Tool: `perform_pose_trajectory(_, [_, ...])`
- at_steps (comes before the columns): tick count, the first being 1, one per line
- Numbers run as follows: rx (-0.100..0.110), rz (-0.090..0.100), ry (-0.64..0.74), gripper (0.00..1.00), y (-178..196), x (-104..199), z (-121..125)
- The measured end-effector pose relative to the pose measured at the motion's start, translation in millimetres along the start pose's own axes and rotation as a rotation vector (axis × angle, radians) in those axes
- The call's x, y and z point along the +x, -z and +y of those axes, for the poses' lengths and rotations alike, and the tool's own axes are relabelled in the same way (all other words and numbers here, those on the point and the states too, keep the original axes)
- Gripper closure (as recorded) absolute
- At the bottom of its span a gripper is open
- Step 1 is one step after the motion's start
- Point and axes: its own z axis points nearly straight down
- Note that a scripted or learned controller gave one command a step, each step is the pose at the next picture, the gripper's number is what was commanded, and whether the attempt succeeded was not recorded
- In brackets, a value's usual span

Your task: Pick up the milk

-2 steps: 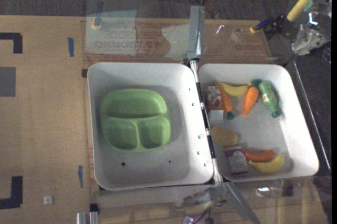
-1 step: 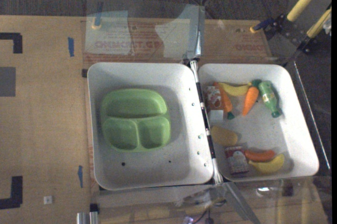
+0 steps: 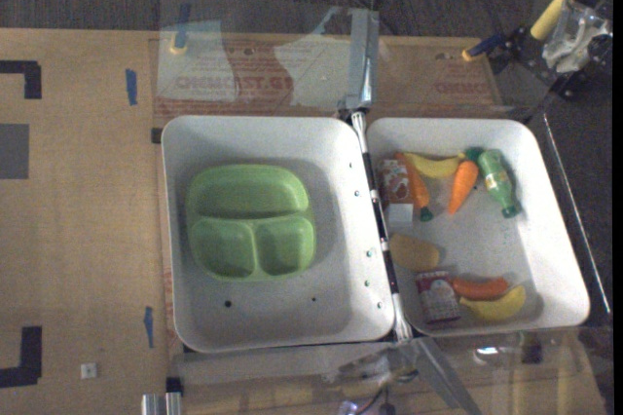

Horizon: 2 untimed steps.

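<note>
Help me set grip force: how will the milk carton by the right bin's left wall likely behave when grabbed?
The milk carton looks boxy and flat-faced, so it probably won't roll. It looks like a small toy, likely light. It lies against a carrot, which may shift too.

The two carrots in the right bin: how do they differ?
The upper carrot lies steeply tilted, near upright in the picture, beside the green bottle. The lower carrot lies almost level, against the lower banana, and looks redder. Both are orange toys in the right bin.
</note>
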Motion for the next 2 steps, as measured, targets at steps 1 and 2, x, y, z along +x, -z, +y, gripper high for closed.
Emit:
perform_pose_trajectory(1, [-0.004, 0.002, -0.292, 1.0, 18, 61, -37])
perform_pose_trajectory(2, [0.001, 0.0, -0.316, 1.0, 17, 74, -81])
